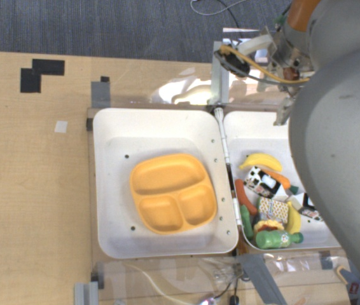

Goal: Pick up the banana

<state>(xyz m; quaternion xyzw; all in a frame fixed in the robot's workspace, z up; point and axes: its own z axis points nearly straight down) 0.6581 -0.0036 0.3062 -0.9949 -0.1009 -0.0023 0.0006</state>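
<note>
Banana (262,162): found in the right-hand bin (256,132) of the camera view, at the far end of a heap of toy food crowded against that bin's left wall. Saw it lying curved, pale yellow, both ends turned toward the near side, one tip dark. Found it touching a black-and-white patterned piece (264,183) just on its near side, with an orange carrot-like piece (283,180) close beside that. Noted, further down the heap, a checked packet (273,207), a red strip (246,201) and a dark green piece (247,221) along the wall, a second yellow piece (294,218), and a green bottle (276,239) on its side by the near corner. Saw bare white bin floor between banana and the far wall. Found in the left-hand bin (113,170) an orange-yellow divided plate (170,192) with three compartments, roughly centred and apart from every wall. Saw the grey arm (339,145) covering the right part of the right-hand bin and hiding that side of the heap, its orange band (302,5) at the view's top. Spotted the gripper (284,112) at the far rim of the right-hand bin, apart from banana, beyond it and to its right; could not tell how wide it stood. Saw both bins resting on a tan surface (34,189) marked with black squares (40,74) at far left.
</note>
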